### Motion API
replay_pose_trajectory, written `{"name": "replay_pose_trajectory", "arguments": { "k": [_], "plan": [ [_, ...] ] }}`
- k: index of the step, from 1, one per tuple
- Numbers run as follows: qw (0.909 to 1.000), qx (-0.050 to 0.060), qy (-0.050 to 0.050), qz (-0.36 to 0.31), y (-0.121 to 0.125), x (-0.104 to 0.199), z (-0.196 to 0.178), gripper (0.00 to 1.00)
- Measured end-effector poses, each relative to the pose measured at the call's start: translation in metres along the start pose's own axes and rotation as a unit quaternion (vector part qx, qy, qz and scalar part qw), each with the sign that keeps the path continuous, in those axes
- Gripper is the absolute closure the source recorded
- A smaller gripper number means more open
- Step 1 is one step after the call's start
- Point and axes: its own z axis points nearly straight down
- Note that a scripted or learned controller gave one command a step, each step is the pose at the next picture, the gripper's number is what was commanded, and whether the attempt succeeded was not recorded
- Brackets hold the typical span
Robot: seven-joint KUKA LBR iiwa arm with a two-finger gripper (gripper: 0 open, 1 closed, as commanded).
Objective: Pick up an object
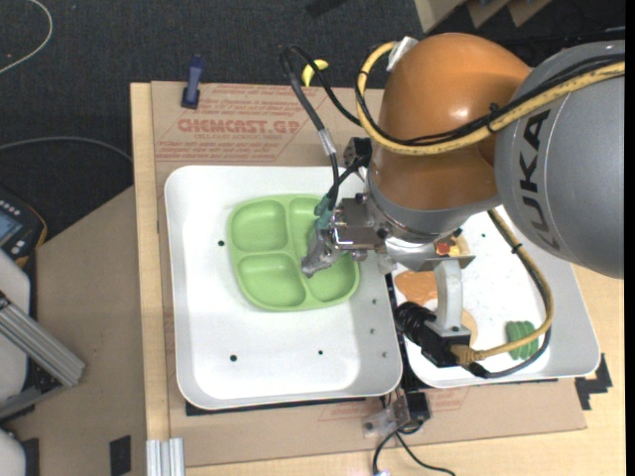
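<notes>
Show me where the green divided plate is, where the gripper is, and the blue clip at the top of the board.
green divided plate (266,256): camera view, on its middle ridge, left bin.
gripper (319,258): camera view, at its tip over the plate's right side.
blue clip (192,83): camera view, on its body at the board's upper left edge.

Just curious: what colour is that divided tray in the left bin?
Light green tray, seen clearly in the camera view.

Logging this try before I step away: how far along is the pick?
Done: the gripper has reached the left bin and sits at the right edge of the green divided tray. In hand: nothing visibly held; the tray lies flat. Left: the grasp and lift. The orange piece and green item remain in the right bin.
</notes>
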Motion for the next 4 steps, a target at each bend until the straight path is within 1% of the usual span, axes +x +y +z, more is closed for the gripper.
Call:
{"name": "replay_pose_trajectory", "arguments": {
  "k": [1,2,3,4],
  "plan": [
    [0.9999,-0.011,0.003,0.0,0.003,0.044,-0.104,0.0],
    [1.0,-0.004,0.0,0.004,0.0,0.022,-0.075,0.0],
    [1.0,-0.004,0.0,0.0,0.001,0.093,-0.034,0.0],
    [0.9999,-0.016,0.005,0.003,0.001,0.059,-0.197,0.0]
  ]
}}
